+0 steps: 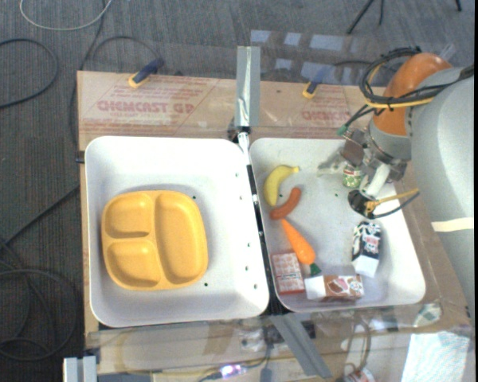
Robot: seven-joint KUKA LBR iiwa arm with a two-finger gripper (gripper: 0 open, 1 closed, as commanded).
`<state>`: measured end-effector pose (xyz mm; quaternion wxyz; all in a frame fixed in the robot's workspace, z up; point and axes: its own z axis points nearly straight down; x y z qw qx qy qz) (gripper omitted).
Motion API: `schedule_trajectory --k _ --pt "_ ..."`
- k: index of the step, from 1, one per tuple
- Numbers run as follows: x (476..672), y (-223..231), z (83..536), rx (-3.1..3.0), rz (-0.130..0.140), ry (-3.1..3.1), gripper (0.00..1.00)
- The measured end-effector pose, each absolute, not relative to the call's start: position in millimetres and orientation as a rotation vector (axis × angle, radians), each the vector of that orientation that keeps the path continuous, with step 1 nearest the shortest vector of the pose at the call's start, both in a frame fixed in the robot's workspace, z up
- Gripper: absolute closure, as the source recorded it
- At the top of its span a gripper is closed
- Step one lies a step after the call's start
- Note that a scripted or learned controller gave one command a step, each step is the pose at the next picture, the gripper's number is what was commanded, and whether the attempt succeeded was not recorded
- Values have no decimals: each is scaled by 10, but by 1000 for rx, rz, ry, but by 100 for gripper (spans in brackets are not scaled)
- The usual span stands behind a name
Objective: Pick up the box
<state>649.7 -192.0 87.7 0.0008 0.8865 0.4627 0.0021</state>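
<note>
My gripper [366, 177] hovers at two o'clock in the right bin [398, 289], its opening impossible to tell, while the box [287, 273] lies flat at seven o'clock beside the carrot [299, 243], apart and ungrasped.

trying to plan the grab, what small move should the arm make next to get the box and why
Probably shift the tool toward the near edge of the right bin, over the box. The tool sits at the bin's far right side, well apart from the box, which lies flat by the near wall, close to the carrot and a carton, so a careful approach from above seems best.
</note>
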Motion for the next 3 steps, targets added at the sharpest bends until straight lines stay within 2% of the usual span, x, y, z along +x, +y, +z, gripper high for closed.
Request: schedule_trajectory --k 1,2,3 --pt "6623 -1846 880 2873 -42 1298 0" --pt "6518 -1004 882 2860 1 1290 0" --pt "6146 -1597 883 2927 4 1129 0"
